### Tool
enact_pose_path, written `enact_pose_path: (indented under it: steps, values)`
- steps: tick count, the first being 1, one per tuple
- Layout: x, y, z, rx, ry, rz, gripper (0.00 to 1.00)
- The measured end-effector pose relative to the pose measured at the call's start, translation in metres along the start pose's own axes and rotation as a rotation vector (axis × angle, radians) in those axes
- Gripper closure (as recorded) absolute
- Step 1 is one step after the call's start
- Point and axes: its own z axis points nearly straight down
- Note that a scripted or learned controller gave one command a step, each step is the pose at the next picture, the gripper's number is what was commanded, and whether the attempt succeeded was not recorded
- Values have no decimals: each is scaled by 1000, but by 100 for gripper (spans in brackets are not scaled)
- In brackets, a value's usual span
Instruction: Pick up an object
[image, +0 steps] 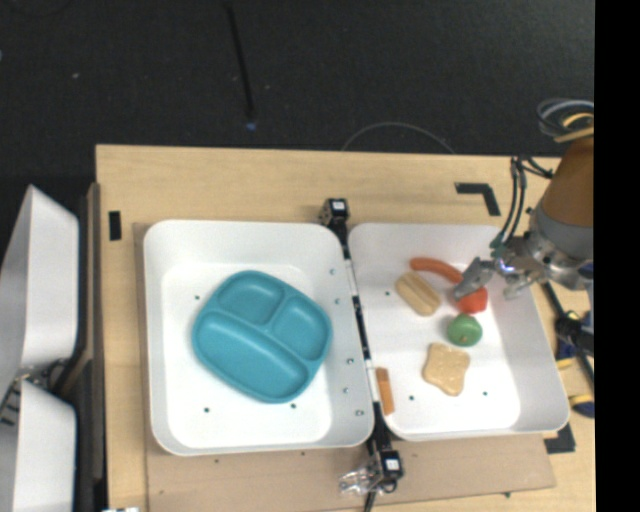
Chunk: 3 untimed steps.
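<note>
I pick the right white plastic bin (520, 400) as my marker. My claw (482, 279) hangs low over the middle of that bin, right above a small red round toy (475, 301). The two grey fingers (468, 281) look spread apart, one on each side, with nothing between them yet. I think the claw sits there so it can drop down and grab the red toy. Just below the red toy sits a green ball-shaped toy (464, 330), close enough to get bumped. A tan bread-shaped toy (446, 368) lies nearer the bin's front edge.
</note>
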Motion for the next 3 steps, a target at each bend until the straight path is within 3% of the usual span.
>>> enact_pose_path:
  steps: [1, 2, 3]
  values:
    - [-2, 5, 43, -1, 0, 2, 0]
    - [-3, 7, 29, -9, -1, 2, 100]
    - [-2, 5, -15, -10, 2, -2, 100]
